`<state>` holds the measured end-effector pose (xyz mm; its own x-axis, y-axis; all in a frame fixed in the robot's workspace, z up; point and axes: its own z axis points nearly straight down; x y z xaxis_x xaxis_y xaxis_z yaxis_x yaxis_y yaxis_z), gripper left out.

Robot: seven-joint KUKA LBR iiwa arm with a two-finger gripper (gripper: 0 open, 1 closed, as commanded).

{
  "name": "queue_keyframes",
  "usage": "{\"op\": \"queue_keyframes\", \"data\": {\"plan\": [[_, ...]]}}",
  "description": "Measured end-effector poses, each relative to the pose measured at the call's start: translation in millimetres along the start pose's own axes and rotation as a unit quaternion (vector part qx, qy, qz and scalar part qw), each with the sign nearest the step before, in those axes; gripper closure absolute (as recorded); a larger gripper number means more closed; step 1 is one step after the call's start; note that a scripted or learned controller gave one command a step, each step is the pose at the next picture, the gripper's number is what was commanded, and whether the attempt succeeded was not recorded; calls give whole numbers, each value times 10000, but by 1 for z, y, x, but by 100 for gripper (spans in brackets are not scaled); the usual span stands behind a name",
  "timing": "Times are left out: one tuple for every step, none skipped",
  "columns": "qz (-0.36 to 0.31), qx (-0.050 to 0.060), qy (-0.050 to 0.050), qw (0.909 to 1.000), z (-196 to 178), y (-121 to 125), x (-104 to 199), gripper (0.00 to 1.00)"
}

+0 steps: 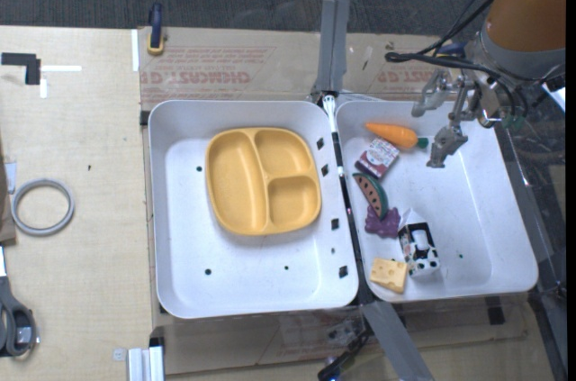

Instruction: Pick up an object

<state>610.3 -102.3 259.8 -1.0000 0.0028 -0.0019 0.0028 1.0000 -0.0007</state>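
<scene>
While the gripper (447,139) hangs with fingers apart, holding nothing, a toy carrot (392,133) lies just beside it at nine o'clock in the right bin (490,217); it looks light, rigid, slippery; best grasped mid-body.

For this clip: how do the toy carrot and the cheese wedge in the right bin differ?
The carrot is orange, long and tapered, with a green tip; the cheese wedge is pale yellow and blocky. The carrot lies at the bin's far end, just left of the gripper; the cheese sits at the near edge, beside a black-and-white toy. Both rest loose on the right bin floor.
</scene>
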Motion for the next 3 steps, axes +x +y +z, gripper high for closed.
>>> {"op": "queue_keyframes", "data": {"plan": [[838, -1, -3, 9965, 125, -34, -27, 0], [3044, -5, -5, 9525, 159, -16, -33, 0], [3860, 11, -38, 9225, 160, -1, -30, 0]]}}
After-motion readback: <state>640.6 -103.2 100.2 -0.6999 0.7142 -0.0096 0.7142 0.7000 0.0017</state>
